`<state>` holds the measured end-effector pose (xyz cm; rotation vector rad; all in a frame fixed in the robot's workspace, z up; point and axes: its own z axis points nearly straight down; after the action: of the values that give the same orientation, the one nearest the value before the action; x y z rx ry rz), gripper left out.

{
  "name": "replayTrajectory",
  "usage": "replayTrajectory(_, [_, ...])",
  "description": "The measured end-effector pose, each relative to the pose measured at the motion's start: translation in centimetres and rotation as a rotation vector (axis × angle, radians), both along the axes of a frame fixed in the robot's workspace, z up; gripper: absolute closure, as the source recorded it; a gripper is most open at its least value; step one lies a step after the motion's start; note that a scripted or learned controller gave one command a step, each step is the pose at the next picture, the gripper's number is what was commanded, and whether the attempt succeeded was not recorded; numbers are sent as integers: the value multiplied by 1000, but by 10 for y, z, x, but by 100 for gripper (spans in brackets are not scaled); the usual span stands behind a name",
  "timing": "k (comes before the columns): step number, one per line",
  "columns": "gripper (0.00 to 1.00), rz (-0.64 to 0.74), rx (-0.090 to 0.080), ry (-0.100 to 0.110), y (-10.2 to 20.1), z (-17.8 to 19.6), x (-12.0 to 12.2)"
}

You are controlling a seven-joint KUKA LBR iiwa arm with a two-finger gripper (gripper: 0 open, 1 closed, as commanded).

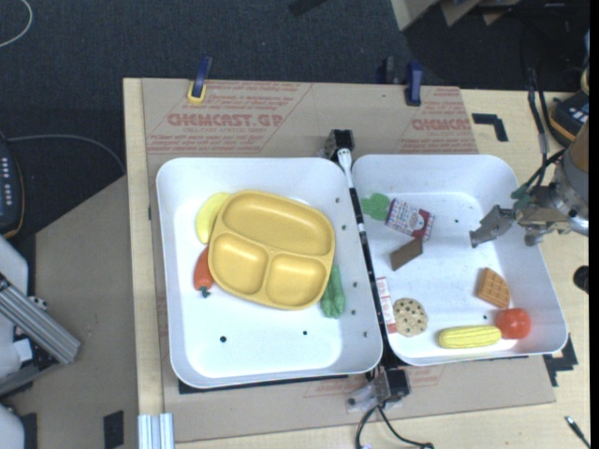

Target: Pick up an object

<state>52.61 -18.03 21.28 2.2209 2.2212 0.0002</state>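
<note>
My gripper (511, 231) hovers over the right side of the right bin (449, 174), open, with nothing between its fingers. Below it lie an orange waffle (492, 288), a red tomato (513, 323) and a yellow corn cob (470, 336). A cookie (409, 316) sits near the bin's front left. Further left are a brown chocolate bar (406, 253), a white and red packet (408, 217) and a green piece (376, 206).
The left bin (271, 358) holds a yellow divided plate (271, 249), with a yellow piece (210, 215) and a red pepper (203, 273) at its left and a green vegetable (333, 293) at its right. Clamps (197, 80) hold the cardboard at the back.
</note>
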Motion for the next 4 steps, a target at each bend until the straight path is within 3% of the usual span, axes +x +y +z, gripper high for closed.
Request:
replayTrajectory(2, [0, -1, 3, 7, -8, -102, -7])
replayTrajectory(3, [0, -1, -4, -5, -10, -125, -5])
replayTrajectory(4, [100, -3, -11, -15, -12, -112, -3])
